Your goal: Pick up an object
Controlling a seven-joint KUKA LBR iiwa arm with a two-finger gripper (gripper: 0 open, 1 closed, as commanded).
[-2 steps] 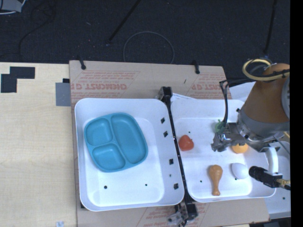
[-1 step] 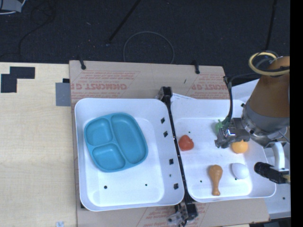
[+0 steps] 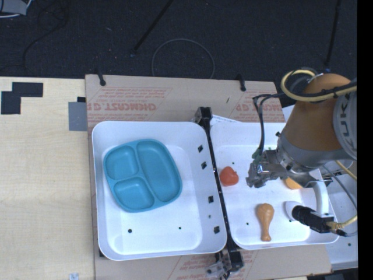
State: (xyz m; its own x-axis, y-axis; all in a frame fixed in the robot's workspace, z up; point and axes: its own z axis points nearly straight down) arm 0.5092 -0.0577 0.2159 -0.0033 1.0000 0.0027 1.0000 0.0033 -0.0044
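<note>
Light falls evenly from above, bright on the two white bins (image 3: 148, 244), whose floors glare close to washed out. Beyond the bins' far edge the floor (image 3: 175, 22) sinks into near black with only faint cable outlines. The blue divided plate (image 3: 141, 174) casts a soft, slight shadow beside itself. Detail is soft and grainy throughout, and the printing on the cardboard (image 3: 145, 98) behind the bins is blurred.

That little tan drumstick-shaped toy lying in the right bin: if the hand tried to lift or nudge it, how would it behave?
The tan drumstick-shaped toy looks like moulded plastic, so it is probably stiff and light. Its surface seems smooth and its shaft thin, so it may slip when pinched. It lies flat on the floor of the right white bin, with a bulbous top, so a nudge would likely make it pivot rather than roll away.
</note>
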